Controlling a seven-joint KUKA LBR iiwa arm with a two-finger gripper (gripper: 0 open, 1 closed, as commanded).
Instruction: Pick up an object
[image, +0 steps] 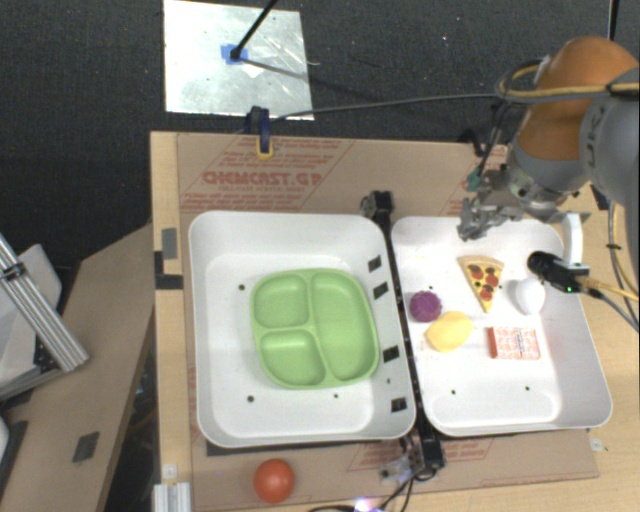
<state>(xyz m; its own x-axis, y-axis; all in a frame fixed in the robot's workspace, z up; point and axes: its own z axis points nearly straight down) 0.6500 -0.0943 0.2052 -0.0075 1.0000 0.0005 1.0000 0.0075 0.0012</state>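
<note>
The likeliest pick is the pizza slice (482, 280), a flat toy wedge lying in the right bin (520, 405), crust toward the far wall and tip pointing at the near side. It sits closest to the tool (478, 226), which hangs just above the far edge of that bin, a little beyond the crust and apart from it. Whether the tool is spread or pressed together I cannot tell from here; it is small and dark against the white.

Around the slice there is company. A white egg (527, 296) lies just beside it on the arm's side, a purple ball-like thing (426, 305) sits toward the divider, a yellow lemon (449, 331) is near the tip, and a red-and-white packet (514, 343) rests beyond that.

To do this well, I'd say the tool wants to come over the middle of the wedge and descend straight, closing across the narrow width rather than along its length. The slice looks thin, so it must go nearly to the bin floor to catch an edge. The egg is the hazard: a wide approach could knock it rolling.

The left bin (225, 400) holds a green divided tray (312, 328), and an orange ball (273, 480) sits on the desk (190, 160) in front.
</note>
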